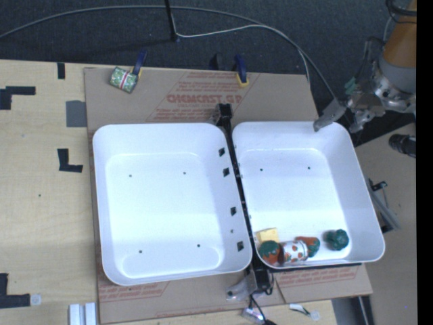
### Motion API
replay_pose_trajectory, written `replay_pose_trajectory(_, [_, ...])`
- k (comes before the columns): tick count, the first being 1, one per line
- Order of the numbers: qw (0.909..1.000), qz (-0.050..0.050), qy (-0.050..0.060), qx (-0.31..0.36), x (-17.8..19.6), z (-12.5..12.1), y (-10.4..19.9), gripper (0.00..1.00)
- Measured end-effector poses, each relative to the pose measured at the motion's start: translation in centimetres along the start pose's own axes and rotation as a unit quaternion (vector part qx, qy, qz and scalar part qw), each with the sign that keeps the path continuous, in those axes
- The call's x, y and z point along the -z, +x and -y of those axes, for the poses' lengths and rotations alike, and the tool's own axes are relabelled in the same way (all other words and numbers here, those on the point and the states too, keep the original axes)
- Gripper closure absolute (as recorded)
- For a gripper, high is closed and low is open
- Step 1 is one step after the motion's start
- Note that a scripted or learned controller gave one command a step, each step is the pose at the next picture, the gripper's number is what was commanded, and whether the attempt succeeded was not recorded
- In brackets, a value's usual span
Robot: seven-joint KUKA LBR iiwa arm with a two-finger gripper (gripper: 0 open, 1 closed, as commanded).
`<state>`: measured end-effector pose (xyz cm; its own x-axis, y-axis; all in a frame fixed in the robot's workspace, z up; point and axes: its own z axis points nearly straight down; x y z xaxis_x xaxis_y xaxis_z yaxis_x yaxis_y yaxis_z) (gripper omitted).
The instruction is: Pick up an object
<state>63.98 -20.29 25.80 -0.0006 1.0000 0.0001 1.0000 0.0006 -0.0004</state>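
Observation:
Several small objects lie along the near edge of the right bin [304,181]: a yellow block [268,234], a green and red ball [270,252], a white and red can [295,252], a small red piece [310,244] and a dark green lump [336,239]. My gripper [344,118] hangs over the far right corner of that bin, well away from them. It is open, with nothing between its fingers.
The left bin [162,202] sits beside the right one, with black clips along the shared rims. A small green patterned object [123,79] lies on the cardboard behind the left bin. A cable arcs over the back of the bench.

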Motion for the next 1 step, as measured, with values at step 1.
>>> replay_pose_trajectory(1, [1.0000, -0.002, 0.006, -0.001, -14.15, 1.40, -2.10, 0.00])
